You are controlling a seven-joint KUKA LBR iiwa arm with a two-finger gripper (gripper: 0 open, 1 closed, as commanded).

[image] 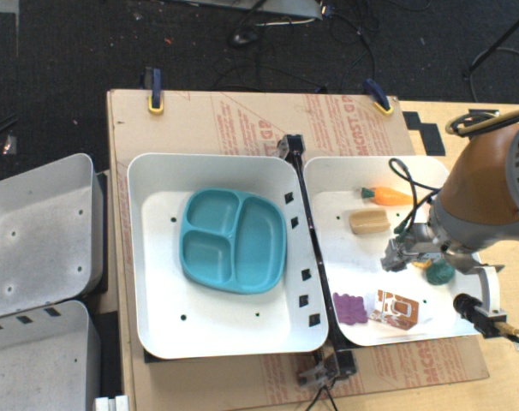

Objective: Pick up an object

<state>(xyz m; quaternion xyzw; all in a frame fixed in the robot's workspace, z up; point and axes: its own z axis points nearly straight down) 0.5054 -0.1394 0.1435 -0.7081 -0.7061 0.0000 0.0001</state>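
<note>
My gripper (402,253) hangs low over the middle of the right bin (345,171), under the grey and orange arm. A teal object (439,272) lies just to its right, partly hidden by the wrist. Beyond the gripper, toward the back of the bin, rest a tan bread-like piece (368,222) and an orange carrot (388,196). Near the front of that bin lie a purple grape bunch (351,308) and a red and white packet (395,309). I see nothing between the fingers.
The left bin (157,315) holds a teal divided plate (234,240). A black divider (308,238) runs between the two bins. Two white trays (37,229) lie off the bench at the left. Clamps (155,90) hold the cardboard at the back.
</note>
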